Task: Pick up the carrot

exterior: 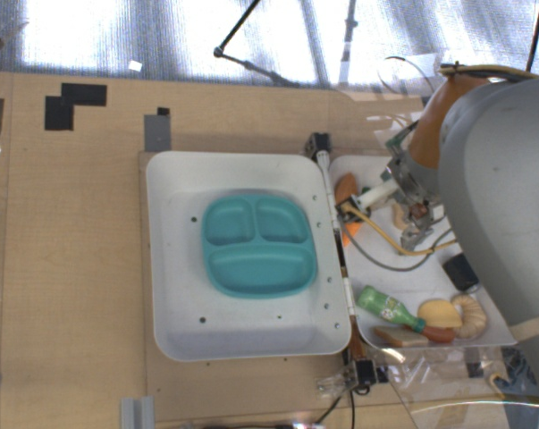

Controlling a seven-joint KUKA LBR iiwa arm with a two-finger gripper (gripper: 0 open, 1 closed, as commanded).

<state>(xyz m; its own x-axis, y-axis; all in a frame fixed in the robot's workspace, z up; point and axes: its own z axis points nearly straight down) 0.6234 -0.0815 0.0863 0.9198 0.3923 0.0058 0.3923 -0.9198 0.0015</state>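
Fingers [415, 231] over right bin [430, 280]; carrot [349, 233] apart, at left wall.

Bulky smooth grey arm [506, 195] with a rounded casing, orange band [439, 105] above the wrist, darker metal wrist hardware, pale yellowish cable [390, 235] looping below it, thin wires trailing beside the gripper [415, 226]

The left bin [175, 239] holds a teal divided plate [258, 246]. In the right bin [403, 280], the gripper [414, 226] hangs mid-bin, the carrot [348, 232] at its left wall, a green bottle [388, 307] nearer.
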